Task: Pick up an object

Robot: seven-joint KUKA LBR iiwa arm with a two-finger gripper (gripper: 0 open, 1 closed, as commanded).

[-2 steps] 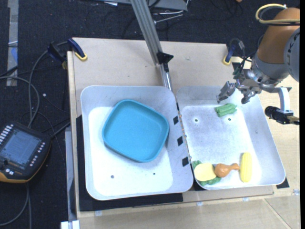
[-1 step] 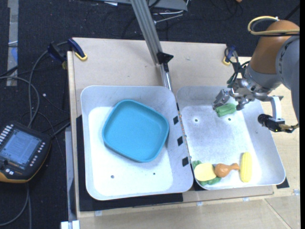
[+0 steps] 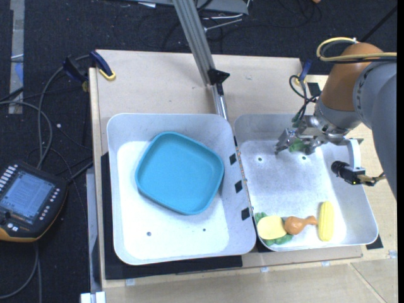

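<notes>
Judging by looks, the stiff, light yellow plastic corn cob (image 3: 326, 220) at the right bin's (image 3: 353, 197) near edge is best pinched midway; finger state of the gripper (image 3: 294, 141) cannot be told.

A blue plate (image 3: 180, 172) is taking up most of the left bin (image 3: 126, 235). Toys (image 3: 297, 225) are crowding the right bin's (image 3: 363, 210) near edge, leaving its middle open.
</notes>
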